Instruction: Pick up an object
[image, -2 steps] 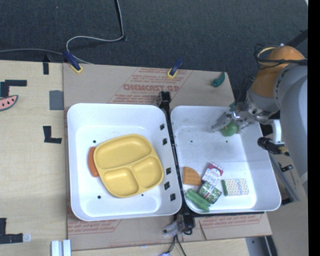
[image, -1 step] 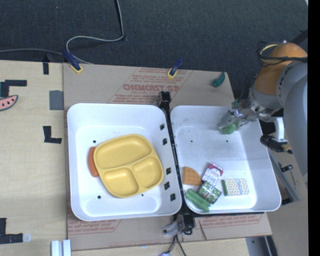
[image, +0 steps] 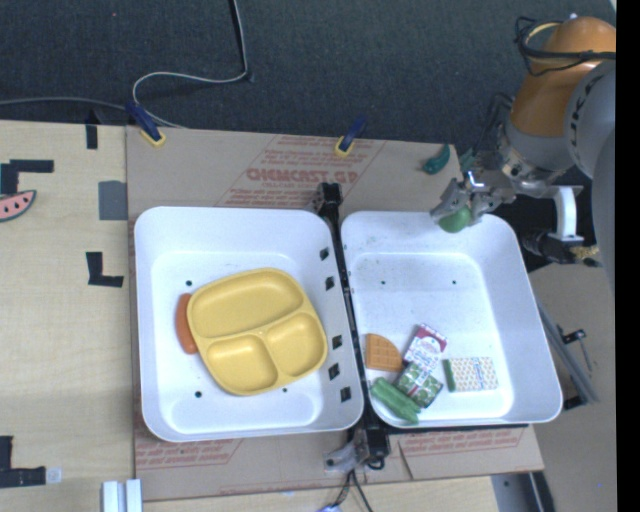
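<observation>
My gripper (image: 457, 212) hangs over the far right rim of the right bin (image: 500, 300), shut on a small green object (image: 455, 219) that sits between its fingers. Several items lie in the near part of that bin: an orange waffle-like piece (image: 381, 352), a red and white carton (image: 426, 346), a green packet (image: 420, 383), a green vegetable (image: 395, 400) and a pale patterned block (image: 472, 374).
The left bin (image: 165, 260) holds a yellow divided plate (image: 258, 328) with an orange item (image: 184, 322) partly under its left edge. A black divider clip (image: 329, 196) joins the bins at the back. A teal clamp (image: 437, 160) sits behind the right bin.
</observation>
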